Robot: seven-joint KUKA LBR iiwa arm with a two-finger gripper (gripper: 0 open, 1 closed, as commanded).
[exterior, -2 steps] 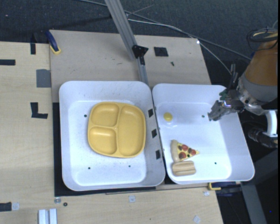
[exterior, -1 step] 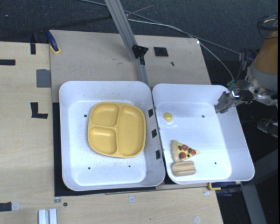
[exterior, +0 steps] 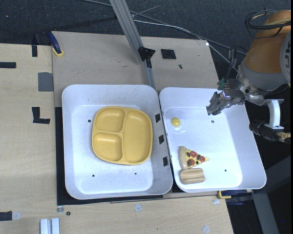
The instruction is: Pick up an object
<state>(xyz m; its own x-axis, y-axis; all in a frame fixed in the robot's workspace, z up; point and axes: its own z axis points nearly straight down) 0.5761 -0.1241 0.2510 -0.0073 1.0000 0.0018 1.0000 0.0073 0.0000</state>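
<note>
Pointing right, pizza slice (exterior: 192, 158) lies crust toward left bin (exterior: 73, 130).

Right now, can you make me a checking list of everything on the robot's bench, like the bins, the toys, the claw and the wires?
Surface: tan bench top bearing two shallow white bins, left bin and right bin, side by side.
Job's things: yellow divided plastic plate in the left bin; small yellow round toy, toy pizza slice and tan toy bread roll in the right bin.
Clutter: black tape marks on the bench's left part.
Grippers: two-finger gripper over the right bin's far part, nothing seen between its fingers.
Cables: thin wires across the dark floor behind the bench.
Surroundings: slanted grey metal pole.
</note>
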